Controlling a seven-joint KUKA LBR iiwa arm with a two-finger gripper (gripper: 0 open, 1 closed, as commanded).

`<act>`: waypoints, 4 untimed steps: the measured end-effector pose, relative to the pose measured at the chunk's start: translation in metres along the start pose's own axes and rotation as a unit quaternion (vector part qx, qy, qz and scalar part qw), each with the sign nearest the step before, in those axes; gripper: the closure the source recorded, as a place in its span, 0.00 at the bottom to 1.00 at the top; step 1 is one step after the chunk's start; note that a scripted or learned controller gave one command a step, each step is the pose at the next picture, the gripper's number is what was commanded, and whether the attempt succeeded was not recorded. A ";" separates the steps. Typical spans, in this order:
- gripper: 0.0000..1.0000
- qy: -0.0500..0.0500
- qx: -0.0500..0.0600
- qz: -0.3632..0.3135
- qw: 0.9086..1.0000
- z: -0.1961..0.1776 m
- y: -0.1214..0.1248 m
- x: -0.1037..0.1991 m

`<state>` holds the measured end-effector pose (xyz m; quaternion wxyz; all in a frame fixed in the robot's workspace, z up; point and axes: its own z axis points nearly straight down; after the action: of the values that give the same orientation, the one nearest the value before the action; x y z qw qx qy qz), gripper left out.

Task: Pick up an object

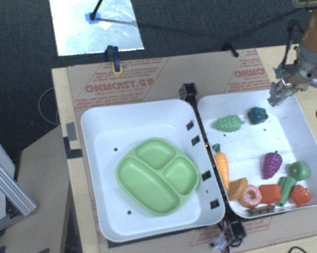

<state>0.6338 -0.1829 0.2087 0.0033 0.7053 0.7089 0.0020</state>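
Hovering: gripper (277, 93) over right bin's (316, 147) far rim; jaw state hidden, cannot tell.
Nearest target: dark green toy (257, 115), just beside light green one (228, 123).
Advice: centre overhead, descend straight, avoid the neighbour.

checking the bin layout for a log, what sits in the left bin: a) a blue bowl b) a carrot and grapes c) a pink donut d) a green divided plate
d, the green divided plate lies alone in the left bin, while the carrot, grapes and donut lie in the right bin.
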 end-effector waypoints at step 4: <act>1.00 0.001 0.004 0.000 1.000 -0.006 -0.091 0.105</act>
<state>0.5424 -0.0780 0.2136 -0.0009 0.7051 0.7092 -0.0001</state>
